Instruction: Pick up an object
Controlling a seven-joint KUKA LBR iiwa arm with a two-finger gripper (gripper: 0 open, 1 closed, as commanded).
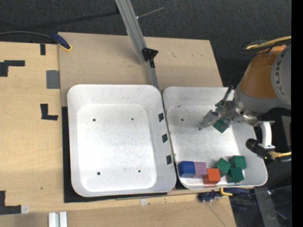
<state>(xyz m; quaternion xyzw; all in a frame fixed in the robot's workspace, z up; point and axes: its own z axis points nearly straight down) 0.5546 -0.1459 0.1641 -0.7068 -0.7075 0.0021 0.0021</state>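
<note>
My gripper point(217, 121) hangs over the middle of the right bin point(189, 103), reaching in from the right. A dark green block point(219, 126) sits between its grey fingers point(206, 122), and the gripper is shut on it. Along the right bin's front edge lies a cluster of blocks: a blue one point(186, 168), a purple one point(200, 168), an orange one point(213, 175) and three green ones point(235, 174).
The left bin point(113, 141) stands beside the right one, their rims touching. A grey metal pole point(135, 27) slants across the bench behind the bins. The arm's orange band point(260, 77) rises at the right.
</note>
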